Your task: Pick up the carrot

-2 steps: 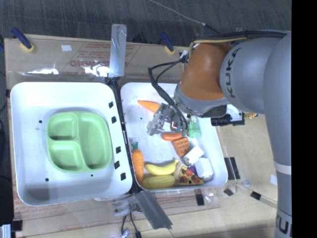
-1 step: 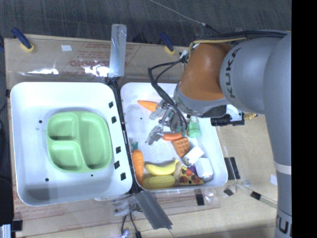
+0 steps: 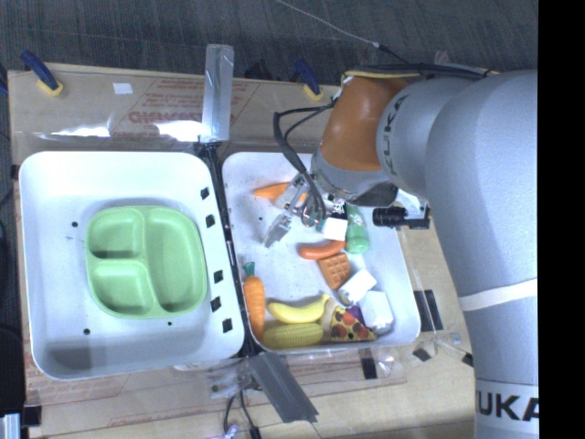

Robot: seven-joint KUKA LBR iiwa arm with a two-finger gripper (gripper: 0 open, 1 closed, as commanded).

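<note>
Across the table, the open, empty tool [image 3: 291, 212] hung in the right bin [image 3: 398, 273], needing to reach the carrot [image 3: 253, 302].

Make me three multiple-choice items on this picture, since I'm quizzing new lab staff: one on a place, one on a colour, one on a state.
1. Where does the carrot lie?
A. On the green plate
B. In the right bin, along its left wall
C. On the bench outside both bins

2. What colour is the plate in the left bin?
A. Green
B. Red
C. Blue

3. How does the gripper stand to the carrot?
A. It holds it between its fingers
B. It hangs apart from it, higher up the right bin
C. It presses it against the plate

Answers: 1 B, the carrot rests beside the wall between the bins. 2 A, the divided plate is light green. 3 B, white floor shows between gripper and carrot.
</note>
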